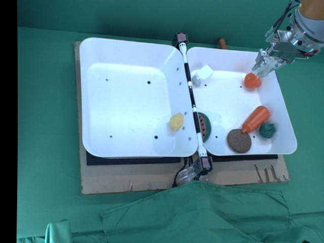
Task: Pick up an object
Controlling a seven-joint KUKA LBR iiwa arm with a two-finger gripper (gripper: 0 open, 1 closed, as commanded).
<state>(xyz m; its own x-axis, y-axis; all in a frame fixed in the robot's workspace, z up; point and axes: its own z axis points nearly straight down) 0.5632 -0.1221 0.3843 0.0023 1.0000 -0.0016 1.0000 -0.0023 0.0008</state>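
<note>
Small orange-red rounded object: smooth, glossy, located in the right bin near its far right corner, resting on the bin floor. Tool positioned directly above and touching or just beside the object's far edge; metallic, angular, carried by the grey arm entering from the far right. Tool state: cannot tell whether spread or clenched; object not visibly between the fingers.

Also in the right bin: orange carrot-shaped item, tapered, lying at a slant toward the near right; dark green crumpled item just beside its near end; brown flat disc, rough-textured, touching or just beside the carrot's lower tip; white blocky piece near the far left corner; watermelon-slice shape, red with green rind, against the left wall.

Left bin: shallow, white, smooth plastic, holding a pale yellow lumpy item near its right wall.

Between the bins: a black-and-white rod with dark end clamps. Underneath: brown cardboard sheet on green tabletop. Green cloth folded along the near edge.
</note>
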